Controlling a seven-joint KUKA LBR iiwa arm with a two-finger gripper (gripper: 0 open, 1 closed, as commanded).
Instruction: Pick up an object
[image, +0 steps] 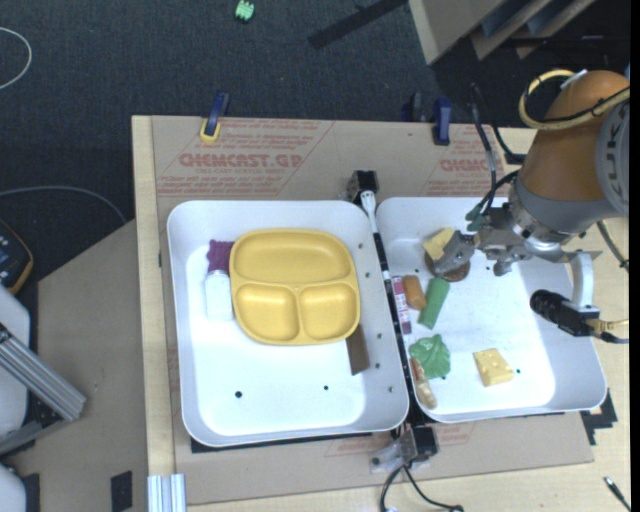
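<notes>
The task names no particular object, so I take my candidates from the right bin (560, 395), where the loose pieces lie. Nearest the hand (452, 262) is a pale yellow wedge (437, 243) by the bin's upper left corner, and just below it a green stick (434, 302) lies tilted along the bin floor. Further down sit a crumpled green piece (431, 355) and a yellow block (493, 367), well apart from the hand. Along the left wall I see a narrow reddish item (403, 300) and an orange-brown piece (423, 388) near the lower corner.

The hand is down low over the upper left part of this bin, with a dark brownish shape at its tip, just beside the wedge and the top of the green stick. I cannot tell whether that shape is part of the hand or an object, nor how the hand stands, wide or narrow. I judge the pick as not yet shown done: everything I can make out is resting on the bin floor, and nothing is clearly lifted.

In the left bin (190, 330) sit a yellow divided tray (295, 285), a white bottle (217, 296) and a purple item (219, 254), all far from the hand, on the same desk (150, 200)
</notes>
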